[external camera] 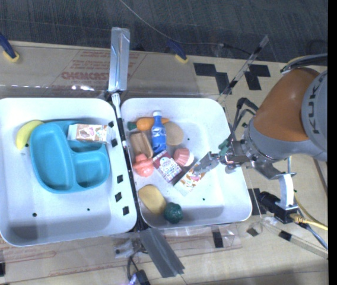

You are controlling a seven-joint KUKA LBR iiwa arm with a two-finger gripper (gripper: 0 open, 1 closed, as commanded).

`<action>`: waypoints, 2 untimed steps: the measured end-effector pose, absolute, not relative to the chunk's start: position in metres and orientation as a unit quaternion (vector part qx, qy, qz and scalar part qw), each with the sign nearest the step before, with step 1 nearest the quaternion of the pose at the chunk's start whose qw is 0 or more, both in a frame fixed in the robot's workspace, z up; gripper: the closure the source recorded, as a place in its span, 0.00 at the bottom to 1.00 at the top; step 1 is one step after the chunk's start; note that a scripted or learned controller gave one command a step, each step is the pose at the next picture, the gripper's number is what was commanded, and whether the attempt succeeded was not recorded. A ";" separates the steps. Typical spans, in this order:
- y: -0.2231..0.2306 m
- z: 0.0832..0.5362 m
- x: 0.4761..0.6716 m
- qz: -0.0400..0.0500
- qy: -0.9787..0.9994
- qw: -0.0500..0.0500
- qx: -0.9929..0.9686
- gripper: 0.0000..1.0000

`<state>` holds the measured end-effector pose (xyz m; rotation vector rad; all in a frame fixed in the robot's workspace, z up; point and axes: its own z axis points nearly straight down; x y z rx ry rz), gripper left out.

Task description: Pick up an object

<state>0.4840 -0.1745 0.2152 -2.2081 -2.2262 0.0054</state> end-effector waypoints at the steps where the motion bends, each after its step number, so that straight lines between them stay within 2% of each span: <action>1: -0.162 0.101 0.599 0.001 -0.695 0.002 -0.719 0.00; 2: -0.076 0.193 0.558 0.000 -0.676 0.001 -0.737 0.00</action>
